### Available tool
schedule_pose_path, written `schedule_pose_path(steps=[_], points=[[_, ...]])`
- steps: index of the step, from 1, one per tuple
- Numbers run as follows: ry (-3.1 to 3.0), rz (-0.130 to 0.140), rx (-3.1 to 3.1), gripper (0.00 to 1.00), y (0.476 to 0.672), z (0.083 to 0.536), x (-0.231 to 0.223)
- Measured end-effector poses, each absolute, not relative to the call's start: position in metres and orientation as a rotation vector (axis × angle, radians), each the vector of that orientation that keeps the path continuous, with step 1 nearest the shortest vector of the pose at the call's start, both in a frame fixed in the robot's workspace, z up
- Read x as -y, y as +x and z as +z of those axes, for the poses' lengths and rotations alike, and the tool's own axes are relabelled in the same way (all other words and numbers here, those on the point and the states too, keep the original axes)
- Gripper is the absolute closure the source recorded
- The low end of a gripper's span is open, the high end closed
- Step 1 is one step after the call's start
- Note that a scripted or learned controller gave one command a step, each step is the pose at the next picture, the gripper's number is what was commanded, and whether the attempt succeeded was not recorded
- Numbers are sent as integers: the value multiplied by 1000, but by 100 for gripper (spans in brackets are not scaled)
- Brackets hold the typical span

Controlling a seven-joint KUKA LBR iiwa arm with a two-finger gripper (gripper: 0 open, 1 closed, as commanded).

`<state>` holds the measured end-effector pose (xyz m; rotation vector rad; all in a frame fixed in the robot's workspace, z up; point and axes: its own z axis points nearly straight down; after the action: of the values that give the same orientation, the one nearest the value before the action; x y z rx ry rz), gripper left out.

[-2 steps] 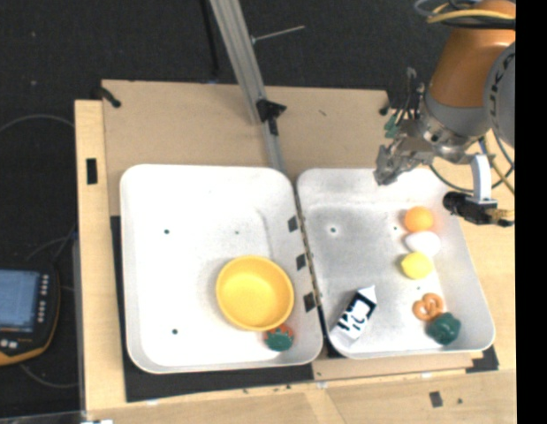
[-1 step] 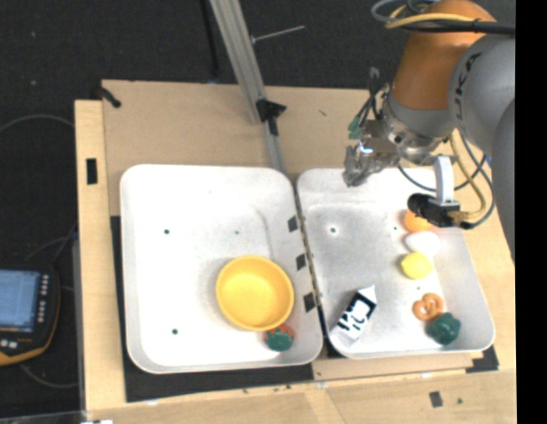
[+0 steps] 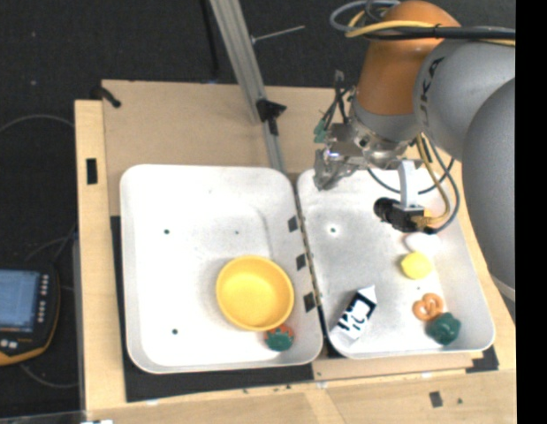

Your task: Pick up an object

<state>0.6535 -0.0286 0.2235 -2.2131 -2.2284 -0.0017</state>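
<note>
The arm is reaching in from the right, and its gripper [image 3: 329, 173] is hanging over the far left corner of the right bin [image 3: 361, 215], just beside the divide between the bins. Nothing is lying between its fingers; whether they are spread or closed cannot be told from this angle.

Candidates in the right bin are sitting well apart from the gripper, toward the near side: a yellow ball [image 3: 416, 266], an orange ring [image 3: 427, 306] touching a green piece [image 3: 445, 329], and a black-and-white box [image 3: 355, 314] by the near left wall. The left bin [image 3: 167, 210] is holding a yellow bowl [image 3: 254, 291] with a small green toy [image 3: 279, 338] at its near rim.

Recommended procedure: select the ball, since it is standing clear of neighbours. Centre over it, then descend vertically. Avoid the ring and green piece; a grasp there risks catching both.
</note>
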Motion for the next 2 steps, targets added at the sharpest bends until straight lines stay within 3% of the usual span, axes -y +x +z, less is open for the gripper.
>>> schedule_pose_path(steps=[2], points=[[-2213,-5,2229,100,627,237,-60]])
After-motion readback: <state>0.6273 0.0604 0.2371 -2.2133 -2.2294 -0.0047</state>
